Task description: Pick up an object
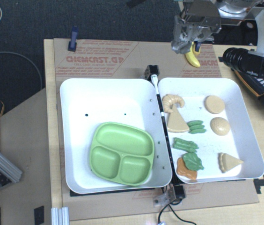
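A yellow toy banana (192, 58) hangs just under the gripper (191, 43), beyond the far rim of the right bin (244, 139) and over the cardboard sheet (99, 57) that lies under both bins. Its upper end disappears behind the grey fingers and its lower, curved tip points down and slightly right in the camera view, so the long axis runs close to upright. The fingers look closed on the banana's top end, with the fruit dangling from them (the contact itself is partly hidden by the finger bodies, so how firm the hold is cannot be judged).

The relation that matters for the next move is that the banana sits directly below the hand, not off to a side: a straight lift would carry it, while any swing sideways could set it pendulum-like about a pinch near one end. That is a guess from the off-centre hold.

Further out, the right bin holds the rest of the play food: a croissant (172, 101) near the divider, a tan wedge (177, 122) just beside it, two round biscuit-like pieces (215, 104), green pea pods (196, 126), a leafy green piece on an orange one (188, 165), and another wedge (228, 161) near the front corner. The left bin (76, 97) bears a green divided tray (121, 153). A blue clip (73, 39) stands on the cardboard's far left.
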You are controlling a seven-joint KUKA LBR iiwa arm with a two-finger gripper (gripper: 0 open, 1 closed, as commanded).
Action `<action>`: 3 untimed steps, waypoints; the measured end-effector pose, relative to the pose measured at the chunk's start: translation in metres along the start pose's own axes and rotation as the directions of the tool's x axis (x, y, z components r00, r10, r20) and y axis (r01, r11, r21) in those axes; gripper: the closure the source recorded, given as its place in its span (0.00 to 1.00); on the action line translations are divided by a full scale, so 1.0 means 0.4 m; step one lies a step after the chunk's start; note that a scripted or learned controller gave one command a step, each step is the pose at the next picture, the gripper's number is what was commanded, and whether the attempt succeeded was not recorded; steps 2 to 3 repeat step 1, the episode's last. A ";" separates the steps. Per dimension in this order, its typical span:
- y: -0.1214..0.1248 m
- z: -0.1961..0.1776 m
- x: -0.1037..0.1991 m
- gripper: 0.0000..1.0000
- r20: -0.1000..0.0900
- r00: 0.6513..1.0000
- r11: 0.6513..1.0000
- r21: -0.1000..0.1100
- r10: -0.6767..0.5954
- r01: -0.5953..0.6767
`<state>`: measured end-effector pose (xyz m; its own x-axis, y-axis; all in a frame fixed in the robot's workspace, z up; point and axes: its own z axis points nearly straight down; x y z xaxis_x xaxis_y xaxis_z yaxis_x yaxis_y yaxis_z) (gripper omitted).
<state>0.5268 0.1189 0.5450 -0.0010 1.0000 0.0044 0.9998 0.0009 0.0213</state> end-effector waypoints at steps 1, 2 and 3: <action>-0.096 0.267 -0.006 1.00 0.007 1.000 0.999 0.034 0.002 -0.003; -0.096 0.267 -0.006 1.00 0.007 1.000 0.999 0.034 0.002 -0.003; -0.096 0.267 -0.006 1.00 0.007 1.000 0.999 0.034 0.002 -0.003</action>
